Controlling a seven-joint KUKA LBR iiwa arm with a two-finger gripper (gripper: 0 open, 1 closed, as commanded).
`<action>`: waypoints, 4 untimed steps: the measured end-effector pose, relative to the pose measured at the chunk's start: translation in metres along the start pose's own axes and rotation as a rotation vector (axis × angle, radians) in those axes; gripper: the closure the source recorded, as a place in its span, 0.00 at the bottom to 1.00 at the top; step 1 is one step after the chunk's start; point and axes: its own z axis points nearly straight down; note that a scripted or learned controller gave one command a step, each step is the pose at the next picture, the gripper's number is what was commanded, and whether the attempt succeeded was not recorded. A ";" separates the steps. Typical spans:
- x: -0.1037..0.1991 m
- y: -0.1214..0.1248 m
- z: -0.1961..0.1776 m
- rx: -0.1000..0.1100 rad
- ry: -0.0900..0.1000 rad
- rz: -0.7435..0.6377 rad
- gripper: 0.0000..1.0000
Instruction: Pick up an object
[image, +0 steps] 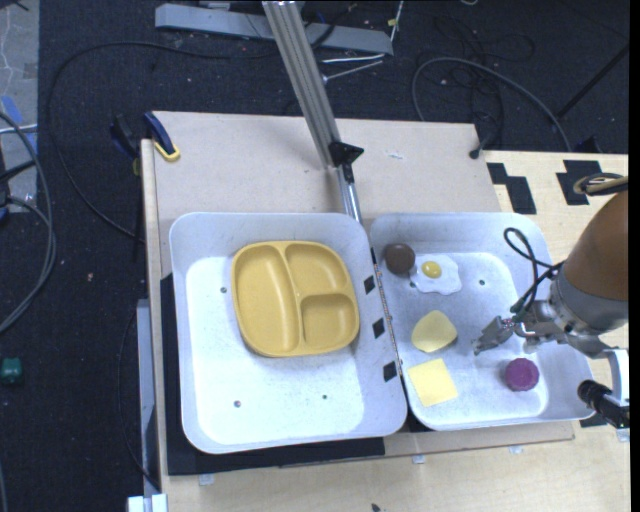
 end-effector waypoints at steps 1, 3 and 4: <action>-0.001 0.001 -0.013 -0.005 -0.002 0.000 1.00; -0.004 0.002 -0.102 -0.010 -0.004 -0.003 1.00; 0.047 0.024 -0.114 -0.008 -0.001 -0.010 1.00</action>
